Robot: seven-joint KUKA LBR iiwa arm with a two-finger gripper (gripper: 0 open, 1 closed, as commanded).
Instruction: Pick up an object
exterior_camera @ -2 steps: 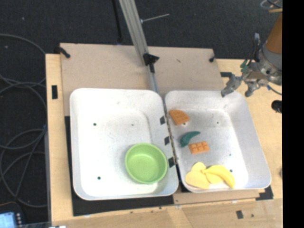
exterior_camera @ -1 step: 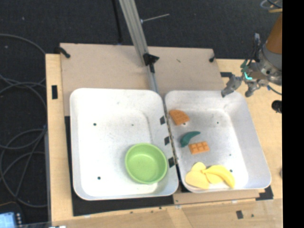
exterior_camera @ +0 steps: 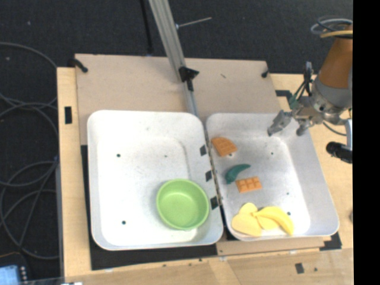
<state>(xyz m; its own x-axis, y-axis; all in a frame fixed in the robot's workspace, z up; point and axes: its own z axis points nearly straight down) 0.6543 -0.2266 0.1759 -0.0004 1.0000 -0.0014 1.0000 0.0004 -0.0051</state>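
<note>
Camera view, right side of the frame: the gripper [exterior_camera: 289, 125] hangs over the upper right corner of the right bin [exterior_camera: 309, 177], its two fingers spread apart with nothing between them, so the pick looks not yet begun. Candidates lie lower and to the left in that bin: an orange piece [exterior_camera: 224, 146] near the upper left, a teal curved piece [exterior_camera: 236, 171] at centre left, an orange waffle block [exterior_camera: 248, 185] just below it, and yellow bananas [exterior_camera: 263, 220] at the bottom. A green bowl [exterior_camera: 183, 203] sits in the left bin [exterior_camera: 119, 171]. The teal piece and waffle lie close together, which could crowd a grasp.
</note>
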